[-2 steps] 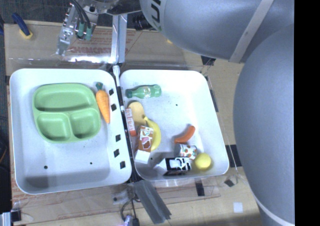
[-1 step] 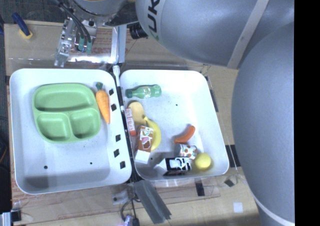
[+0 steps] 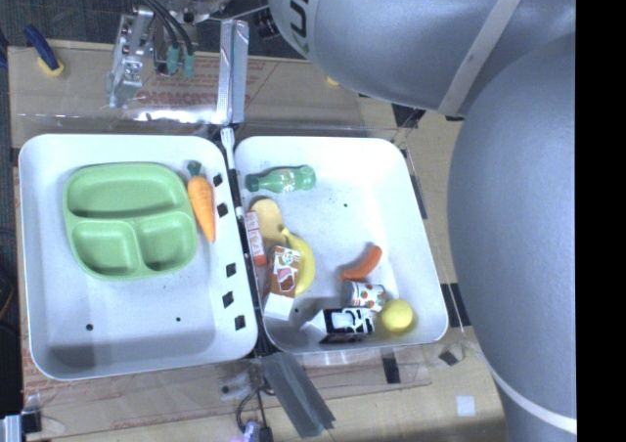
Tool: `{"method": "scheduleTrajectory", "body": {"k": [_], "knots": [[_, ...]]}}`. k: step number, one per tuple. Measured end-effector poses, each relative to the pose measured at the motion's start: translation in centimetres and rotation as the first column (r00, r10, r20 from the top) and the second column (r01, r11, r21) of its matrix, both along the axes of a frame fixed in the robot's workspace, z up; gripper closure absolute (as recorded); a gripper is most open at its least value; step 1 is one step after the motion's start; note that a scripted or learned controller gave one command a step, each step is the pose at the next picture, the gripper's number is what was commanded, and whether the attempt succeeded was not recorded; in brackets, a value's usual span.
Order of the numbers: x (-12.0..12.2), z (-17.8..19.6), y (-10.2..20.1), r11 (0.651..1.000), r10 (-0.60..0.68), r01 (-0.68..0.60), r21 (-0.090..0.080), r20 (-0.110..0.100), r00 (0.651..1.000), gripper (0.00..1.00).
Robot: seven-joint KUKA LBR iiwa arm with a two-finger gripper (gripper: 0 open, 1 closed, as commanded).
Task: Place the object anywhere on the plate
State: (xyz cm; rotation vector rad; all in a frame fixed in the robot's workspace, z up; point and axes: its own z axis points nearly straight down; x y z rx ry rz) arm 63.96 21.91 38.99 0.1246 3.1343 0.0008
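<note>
The camera view looks down on two white bins side by side on the tabletop. The left bin holds a green plate with three compartments, and a carrot lies against the plate's right edge, leafy end pointing away, resting on the bin floor rather than on the plate. The right bin carries a small green bottle lying on its side, a banana, a sausage, a lemon and a few little cartons whose print is too small to read. The arm looms large across the top, grey, with the letters "KU" showing on its casing. The hand hangs above the far edge of the left bin, well apart from the carrot; whether it is spread or pressed together I cannot tell.
</note>
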Motion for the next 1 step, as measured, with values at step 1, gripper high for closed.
{"method": "scheduleTrajectory", "body": {"k": [1], "knots": [[0.11, -0.61, 0.01, 0.992, 0.129, -0.129, -0.001, -0.004, 0.992, 1.0]]}}
